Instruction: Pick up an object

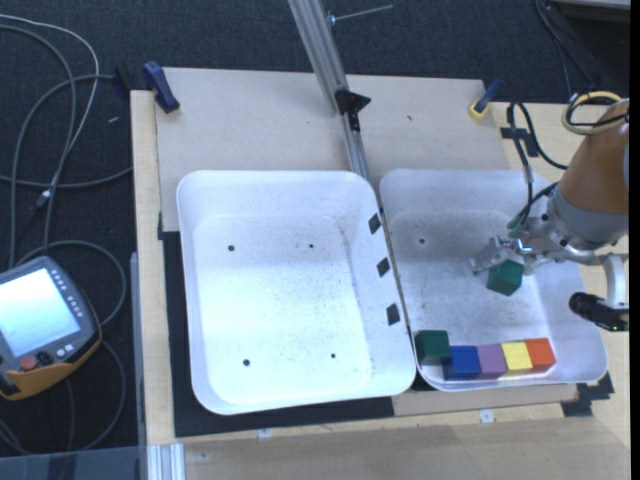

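Note:
In the right bin point(440, 208), a dark green block point(505, 278) sits tilted between the metal fingertips of my gripper point(503, 264), which is shut on it at the bin's right-middle. The grey arm with its orange band point(600, 173) reaches in from the right, above the block. Along the bin's front edge lies a row of blocks: green point(432, 345), blue point(463, 361), purple point(491, 358), yellow point(516, 355) and orange point(540, 352).
The left bin point(200, 208) lies beside the right one, with a row of black clips point(383, 266) where they meet. A slanted metal rail point(320, 48) crosses the back of the bench. Cables point(520, 133) hang near the arm. A teach pendant point(40, 318) lies off the bench at the left.

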Tool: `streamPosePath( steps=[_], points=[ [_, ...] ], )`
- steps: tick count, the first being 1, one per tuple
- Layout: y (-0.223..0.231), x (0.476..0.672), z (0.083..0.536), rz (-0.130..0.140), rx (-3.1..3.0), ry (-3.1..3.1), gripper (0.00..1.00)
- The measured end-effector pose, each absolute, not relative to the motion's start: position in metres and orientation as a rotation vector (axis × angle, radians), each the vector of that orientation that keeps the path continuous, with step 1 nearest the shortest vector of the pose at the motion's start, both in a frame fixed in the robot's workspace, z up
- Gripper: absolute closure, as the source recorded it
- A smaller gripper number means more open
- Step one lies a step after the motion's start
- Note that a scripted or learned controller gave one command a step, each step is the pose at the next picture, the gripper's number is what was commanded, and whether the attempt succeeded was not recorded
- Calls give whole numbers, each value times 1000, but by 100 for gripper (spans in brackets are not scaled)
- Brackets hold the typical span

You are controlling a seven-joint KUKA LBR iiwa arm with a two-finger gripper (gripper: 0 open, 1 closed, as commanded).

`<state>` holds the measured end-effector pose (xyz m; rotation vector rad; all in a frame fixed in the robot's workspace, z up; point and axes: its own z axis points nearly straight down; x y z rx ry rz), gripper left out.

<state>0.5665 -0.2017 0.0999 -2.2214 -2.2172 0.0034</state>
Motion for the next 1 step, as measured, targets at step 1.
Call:
streamPosePath(
  steps=[1],
  points=[
    [-200, 568, 100, -1, -2220, -2220, 0]
  ],
)
